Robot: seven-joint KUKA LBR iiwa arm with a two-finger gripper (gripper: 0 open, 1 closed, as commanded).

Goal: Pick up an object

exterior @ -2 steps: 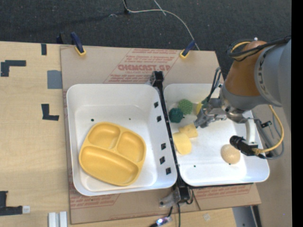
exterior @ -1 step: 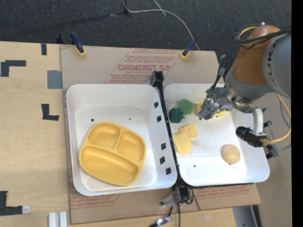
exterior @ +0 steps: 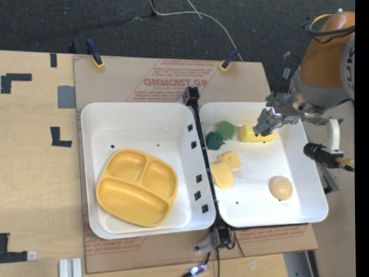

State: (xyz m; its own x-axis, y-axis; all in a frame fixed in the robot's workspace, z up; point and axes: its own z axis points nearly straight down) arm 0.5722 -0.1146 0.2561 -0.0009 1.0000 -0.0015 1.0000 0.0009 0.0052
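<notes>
The right bin (exterior: 300, 212) holds several small things. A yellow block (exterior: 249, 133) lies near its far edge, with my gripper (exterior: 266, 124) right over its right end and touching or nearly touching it. Two green broccoli-like pieces (exterior: 221, 134) sit left of the block. A pale yellow wedge (exterior: 230, 158) and a yellow rounded piece (exterior: 223, 176) lie near the divider. A tan ball (exterior: 281, 187) rests toward the front right. The arm with its orange band (exterior: 323, 56) comes in from the upper right.
A yellow divided plate (exterior: 137, 186) lies in the left bin (exterior: 95, 126). Black clips (exterior: 199, 178) run along the seam between the bins. Both bins sit on a cardboard sheet (exterior: 167, 79) held by blue-and-yellow clamps. A white cable lies on the dark floor behind.
</notes>
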